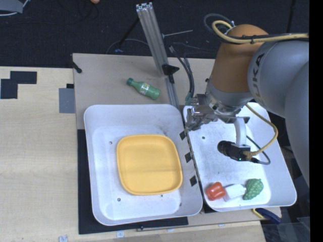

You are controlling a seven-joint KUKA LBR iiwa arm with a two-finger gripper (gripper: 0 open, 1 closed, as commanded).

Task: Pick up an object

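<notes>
Camera view, from above at a slant. In the right bin (pixel 272 135), close to its near edge: a red piece (pixel 215 190), a white piece (pixel 234 191) and a green lumpy piece (pixel 253 188), lined up left to right, each touching or just beside the next. Green lumpy piece with its long axis tilted, low end toward the white piece, high end toward the bin's right side. White piece lying along the row. Red piece rounded, no clear long axis; too small to tell its exact shape.

In the left bin (pixel 96 135): a yellow plate (pixel 149 164), flat, square with rounded corners, near the middle.

Gripper (pixel 195 118) at the far left corner of the right bin, just beside the rim shared by the two bins, well apart from the three pieces. Dark and cluttered against cables there; cannot tell whether released or clenched, and nothing visible in its grasp. Above it, the arm (pixel 282 79), large, grey with an orange band, cut off at the right and hiding the far right part of that bin. Below the wrist, a black part (pixel 232 150) with a cable, over the bin floor.

On the table (pixel 101 79) beyond the left bin: a green bottle (pixel 144 88) on its side, cap toward the upper left, base toward the lower right. Beside it, a slanted metal post (pixel 154 34).
</notes>
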